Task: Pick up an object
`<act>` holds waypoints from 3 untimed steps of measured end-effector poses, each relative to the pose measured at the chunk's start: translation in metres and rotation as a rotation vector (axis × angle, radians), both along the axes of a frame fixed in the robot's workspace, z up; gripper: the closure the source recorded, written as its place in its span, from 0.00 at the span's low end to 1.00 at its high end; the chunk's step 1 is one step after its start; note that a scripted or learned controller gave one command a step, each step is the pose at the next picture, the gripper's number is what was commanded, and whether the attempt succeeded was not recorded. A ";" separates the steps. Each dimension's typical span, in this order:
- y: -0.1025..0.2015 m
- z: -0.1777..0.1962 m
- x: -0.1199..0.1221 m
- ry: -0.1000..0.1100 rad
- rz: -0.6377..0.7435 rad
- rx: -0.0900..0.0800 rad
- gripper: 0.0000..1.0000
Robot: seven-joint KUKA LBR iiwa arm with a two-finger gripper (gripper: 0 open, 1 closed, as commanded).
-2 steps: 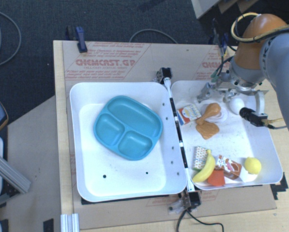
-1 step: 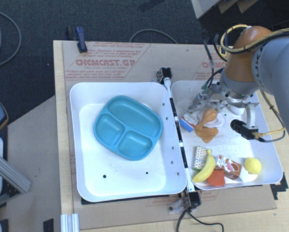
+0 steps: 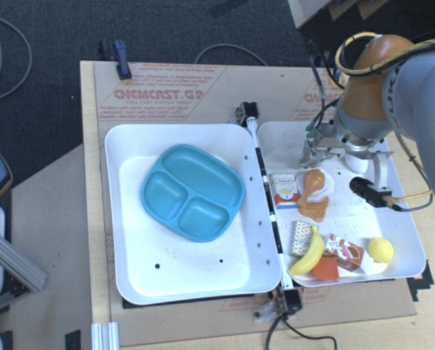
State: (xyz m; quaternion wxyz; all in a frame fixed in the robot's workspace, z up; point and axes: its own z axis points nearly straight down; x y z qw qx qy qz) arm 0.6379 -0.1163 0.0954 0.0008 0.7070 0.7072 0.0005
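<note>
We see the gripper [image 3: 320,156] lowered into the right bin [image 3: 414,243], its grip impossible to judge, just above a chicken drumstick [image 3: 314,184], with a banana [image 3: 309,254] and lemon [image 3: 380,249] farther below and a blue plate [image 3: 193,192] well off to its left.

Far left of the gripper [image 3: 318,152], the board [image 3: 166,93] bears red print, apparently "CHEMCAST GP"; smaller lines are unreadable.
</note>
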 end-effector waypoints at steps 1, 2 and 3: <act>0.000 -0.001 0.000 0.001 0.000 0.000 0.00; 0.022 -0.010 -0.034 0.001 -0.001 0.000 0.00; 0.017 -0.011 -0.048 0.005 -0.001 0.001 0.00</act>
